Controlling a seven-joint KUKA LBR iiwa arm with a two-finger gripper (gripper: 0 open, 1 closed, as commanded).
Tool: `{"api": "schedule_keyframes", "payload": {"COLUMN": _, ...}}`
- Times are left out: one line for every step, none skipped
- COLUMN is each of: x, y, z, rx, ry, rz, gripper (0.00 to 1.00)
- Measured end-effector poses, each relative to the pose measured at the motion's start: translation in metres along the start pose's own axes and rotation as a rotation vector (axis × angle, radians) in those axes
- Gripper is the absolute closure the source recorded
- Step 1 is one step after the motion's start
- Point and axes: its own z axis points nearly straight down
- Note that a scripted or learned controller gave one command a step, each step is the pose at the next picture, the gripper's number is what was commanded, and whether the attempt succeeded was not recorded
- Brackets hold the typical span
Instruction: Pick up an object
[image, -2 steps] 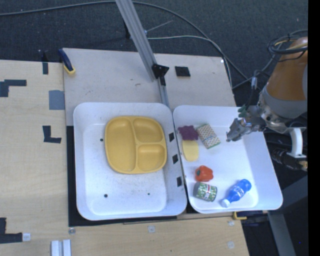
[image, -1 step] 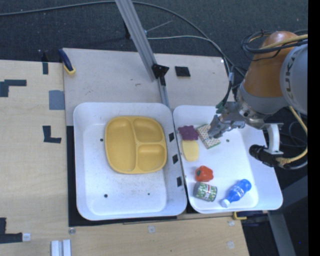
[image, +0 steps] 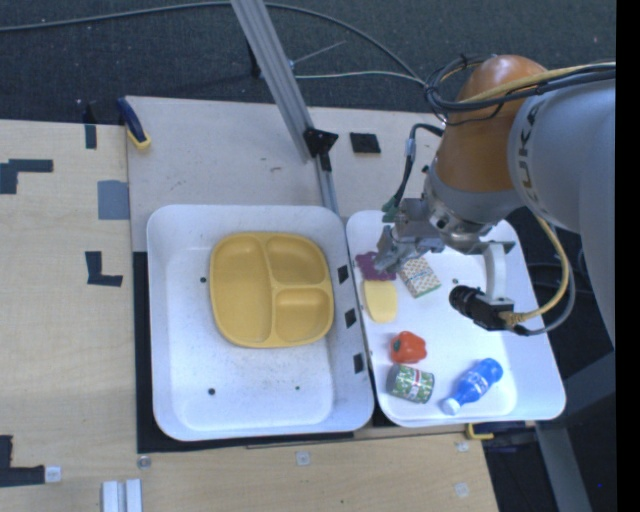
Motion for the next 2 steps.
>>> {"api": "schedule_keyframes", "payload": {"x": 0.051, "y": -0.007, "z": 0.012, "rx": 0.001, "ry": -0.002, "rz": 0.002, "gripper": 1.0}}
{"api": "schedule_keyframes", "payload": {"x": 0.1, "y": -0.007, "z": 0.008, "rx": 0.0, "ry": 0.0, "rz": 0.001, "gripper": 1.0}}
